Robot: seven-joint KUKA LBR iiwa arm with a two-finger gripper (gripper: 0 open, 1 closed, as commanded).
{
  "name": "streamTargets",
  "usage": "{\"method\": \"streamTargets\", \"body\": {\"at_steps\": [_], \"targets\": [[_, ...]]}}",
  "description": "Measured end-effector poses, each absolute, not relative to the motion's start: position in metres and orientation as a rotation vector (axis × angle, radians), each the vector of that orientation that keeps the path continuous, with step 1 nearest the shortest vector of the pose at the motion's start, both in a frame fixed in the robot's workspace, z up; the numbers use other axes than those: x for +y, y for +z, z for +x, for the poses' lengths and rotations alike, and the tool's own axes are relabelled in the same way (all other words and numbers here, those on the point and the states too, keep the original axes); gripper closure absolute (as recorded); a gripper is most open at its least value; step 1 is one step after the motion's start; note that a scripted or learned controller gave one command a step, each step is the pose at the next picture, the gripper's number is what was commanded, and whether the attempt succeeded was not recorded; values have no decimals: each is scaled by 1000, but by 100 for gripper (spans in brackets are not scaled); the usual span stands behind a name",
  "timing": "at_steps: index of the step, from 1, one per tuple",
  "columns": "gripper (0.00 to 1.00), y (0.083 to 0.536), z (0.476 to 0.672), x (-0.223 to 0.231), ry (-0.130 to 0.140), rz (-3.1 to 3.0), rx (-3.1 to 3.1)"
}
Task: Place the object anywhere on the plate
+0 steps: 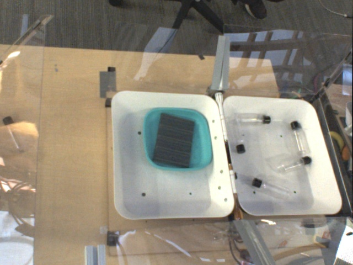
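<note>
Starting at the near edge of the wooden bench [60, 148]: small metal brackets [95, 254] and loose wires under a clear screen. Just beyond, two shallow white bins side by side, touching along their inner rims. Within the right bin [326, 170], several clear vials with black caps, scattered and lying flat, one [270, 187] nearest, another [252, 118] at the far side. Within the left bin [124, 170], a teal plate [204, 145] toward the far half, and lying flat on it, well inside its rim, a dark ribbed block [175, 141]. State of the tool: cannot tell. Farthest off, past the bench, grey carpet [55, 4] and the black base of an office chair [190, 1]
</note>
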State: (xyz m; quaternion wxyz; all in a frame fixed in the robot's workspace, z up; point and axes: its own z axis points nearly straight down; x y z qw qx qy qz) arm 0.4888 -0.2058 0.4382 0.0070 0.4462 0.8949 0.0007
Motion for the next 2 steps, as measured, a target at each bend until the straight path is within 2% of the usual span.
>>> {"method": "streamTargets", "body": {"at_steps": [2], "targets": [[0,438,489,-206,4,1627,2672]]}}
